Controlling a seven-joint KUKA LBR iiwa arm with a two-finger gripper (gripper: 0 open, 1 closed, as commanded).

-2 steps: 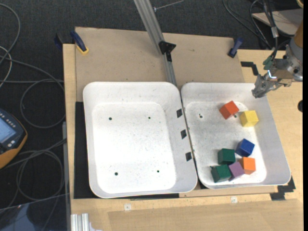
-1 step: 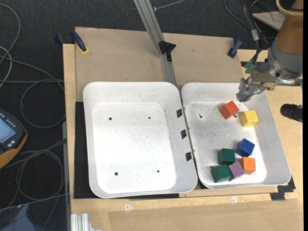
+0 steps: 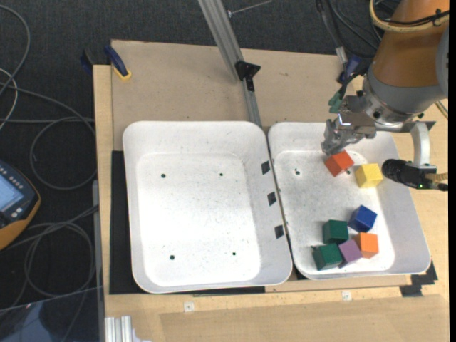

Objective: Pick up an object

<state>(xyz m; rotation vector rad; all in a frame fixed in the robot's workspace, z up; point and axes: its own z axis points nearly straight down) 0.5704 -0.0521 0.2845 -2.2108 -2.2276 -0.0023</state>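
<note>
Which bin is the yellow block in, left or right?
Right bin. The yellow block rests on its floor near the far edge, beside the red block.

The arm (image 3: 410,48) comes in from the upper right of the camera view, its broad orange band uppermost and a grey collar just beneath it. Below the collar the wrist narrows into a grey and metal housing with a small green part on its left side. The tool (image 3: 333,148) hangs from that housing, pointing down and a little leftward. A pale curved bracket runs down the wrist's right side.
</note>
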